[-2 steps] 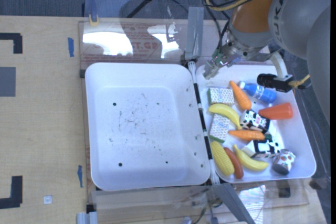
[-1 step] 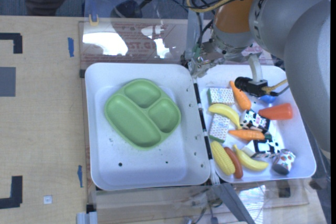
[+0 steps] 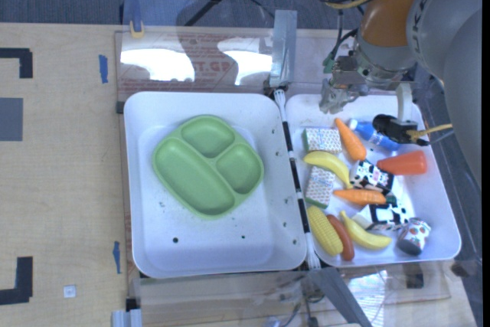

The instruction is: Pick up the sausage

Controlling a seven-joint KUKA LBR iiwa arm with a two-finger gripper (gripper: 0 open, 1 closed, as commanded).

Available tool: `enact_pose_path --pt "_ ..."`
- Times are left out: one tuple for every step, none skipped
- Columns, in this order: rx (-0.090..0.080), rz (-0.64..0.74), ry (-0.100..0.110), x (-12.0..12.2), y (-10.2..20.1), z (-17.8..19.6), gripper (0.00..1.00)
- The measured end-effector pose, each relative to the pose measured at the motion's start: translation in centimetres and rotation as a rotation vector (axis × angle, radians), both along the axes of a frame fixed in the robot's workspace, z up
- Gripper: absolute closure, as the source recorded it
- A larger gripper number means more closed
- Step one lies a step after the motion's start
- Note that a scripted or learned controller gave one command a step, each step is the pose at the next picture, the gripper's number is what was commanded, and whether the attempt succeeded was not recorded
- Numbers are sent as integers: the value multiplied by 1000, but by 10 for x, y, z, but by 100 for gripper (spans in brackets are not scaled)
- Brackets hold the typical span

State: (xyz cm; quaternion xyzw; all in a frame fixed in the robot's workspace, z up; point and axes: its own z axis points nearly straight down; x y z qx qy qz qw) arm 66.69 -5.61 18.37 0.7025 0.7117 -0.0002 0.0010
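Observation:
The sausage (image 3: 343, 237) is a small red-brown link lying in the right bin's near left corner, wedged between a yellow corn cob (image 3: 323, 230) and a banana (image 3: 366, 234). My gripper (image 3: 334, 99) hangs from the orange-banded wrist over the far left corner of the right bin (image 3: 448, 220). It is well beyond the sausage, just behind a carrot (image 3: 351, 138). Nothing shows in its grasp.
The right bin is crowded with a second banana (image 3: 328, 163), another carrot (image 3: 360, 195), a red pepper (image 3: 403, 162), a blue bottle (image 3: 373, 132), a cow toy (image 3: 372, 176) and waffle squares (image 3: 322, 139). The left bin (image 3: 145, 126) bears a green divided plate (image 3: 208, 165).

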Motion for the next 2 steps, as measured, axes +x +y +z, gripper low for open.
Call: enact_pose_path --pt "2 166 4 0 42 0 100" --pt "0 -16 1 0 8 154 100"
